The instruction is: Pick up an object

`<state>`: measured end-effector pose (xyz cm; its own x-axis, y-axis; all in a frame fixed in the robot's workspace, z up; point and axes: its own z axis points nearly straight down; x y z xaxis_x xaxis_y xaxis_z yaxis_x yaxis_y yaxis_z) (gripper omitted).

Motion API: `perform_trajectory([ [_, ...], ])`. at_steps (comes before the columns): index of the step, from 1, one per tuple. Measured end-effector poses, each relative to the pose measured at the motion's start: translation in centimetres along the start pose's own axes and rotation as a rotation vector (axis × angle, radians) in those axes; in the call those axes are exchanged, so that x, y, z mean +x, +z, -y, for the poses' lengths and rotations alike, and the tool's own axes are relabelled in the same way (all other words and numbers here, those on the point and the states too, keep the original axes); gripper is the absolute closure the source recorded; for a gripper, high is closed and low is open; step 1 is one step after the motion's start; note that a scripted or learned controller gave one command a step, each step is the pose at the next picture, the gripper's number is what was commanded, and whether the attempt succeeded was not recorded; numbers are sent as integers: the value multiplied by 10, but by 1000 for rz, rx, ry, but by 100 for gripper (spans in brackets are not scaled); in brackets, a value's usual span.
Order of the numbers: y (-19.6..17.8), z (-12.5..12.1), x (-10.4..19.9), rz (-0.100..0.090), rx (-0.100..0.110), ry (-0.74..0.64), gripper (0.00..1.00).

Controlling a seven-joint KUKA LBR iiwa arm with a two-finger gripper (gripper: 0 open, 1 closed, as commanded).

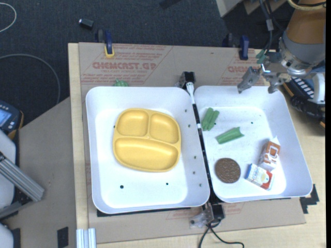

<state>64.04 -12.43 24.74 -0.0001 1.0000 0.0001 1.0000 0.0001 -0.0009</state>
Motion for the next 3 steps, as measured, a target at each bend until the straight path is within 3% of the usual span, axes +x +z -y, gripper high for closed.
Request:
perform_trajectory([
  [1,-282,-20,34,4,-23,-4,0],
  [2,-283,-21,33,4,-9,-2,100],
  [3,-118,-21,43,-3,17,1,100],
])
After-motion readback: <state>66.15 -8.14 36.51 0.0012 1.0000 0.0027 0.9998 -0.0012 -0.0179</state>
